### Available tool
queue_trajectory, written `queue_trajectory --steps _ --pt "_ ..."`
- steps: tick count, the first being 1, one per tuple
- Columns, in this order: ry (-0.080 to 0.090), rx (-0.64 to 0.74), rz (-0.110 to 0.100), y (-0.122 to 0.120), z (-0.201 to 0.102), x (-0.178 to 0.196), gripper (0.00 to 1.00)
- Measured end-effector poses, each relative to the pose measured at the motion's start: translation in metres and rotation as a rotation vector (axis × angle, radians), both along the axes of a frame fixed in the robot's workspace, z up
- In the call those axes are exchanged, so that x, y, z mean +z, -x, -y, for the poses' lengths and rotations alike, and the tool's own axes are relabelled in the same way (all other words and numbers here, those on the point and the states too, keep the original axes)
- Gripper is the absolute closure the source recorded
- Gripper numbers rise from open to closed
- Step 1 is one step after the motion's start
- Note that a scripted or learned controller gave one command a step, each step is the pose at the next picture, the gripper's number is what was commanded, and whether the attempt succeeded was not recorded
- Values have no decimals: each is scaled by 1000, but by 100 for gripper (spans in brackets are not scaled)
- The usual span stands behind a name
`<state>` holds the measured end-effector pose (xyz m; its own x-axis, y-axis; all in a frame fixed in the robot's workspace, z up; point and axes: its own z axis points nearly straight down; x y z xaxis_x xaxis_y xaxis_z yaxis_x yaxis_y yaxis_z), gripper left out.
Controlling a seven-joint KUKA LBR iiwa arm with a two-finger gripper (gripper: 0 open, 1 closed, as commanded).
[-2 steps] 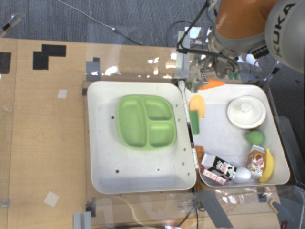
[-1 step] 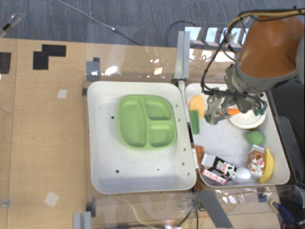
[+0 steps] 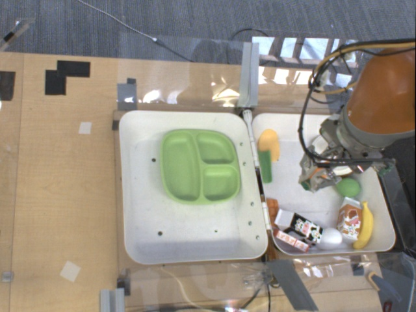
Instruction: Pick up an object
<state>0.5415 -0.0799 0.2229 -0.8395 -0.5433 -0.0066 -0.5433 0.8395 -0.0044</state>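
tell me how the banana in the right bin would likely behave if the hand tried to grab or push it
The banana looks like a smooth, glossy toy, so it may slip between fingers. Its curved shape suggests it would pivot or rock rather than slide straight when pushed. It lies against the right bin's wall beside a small carton, so there is probably little room to close around it.

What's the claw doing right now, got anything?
Claw: low in the right bin, next to the green ball; open or closed cannot be told, and no object is seen in it.
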Motion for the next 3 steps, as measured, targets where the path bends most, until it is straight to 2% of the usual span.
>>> queue_trajectory --steps 1,2,3 --pt "1 243 -2 40 45 -81 100" --pt "-3 -40 5 -2 -25 -36 100" --pt "3 180 2 17 40 -42 100"
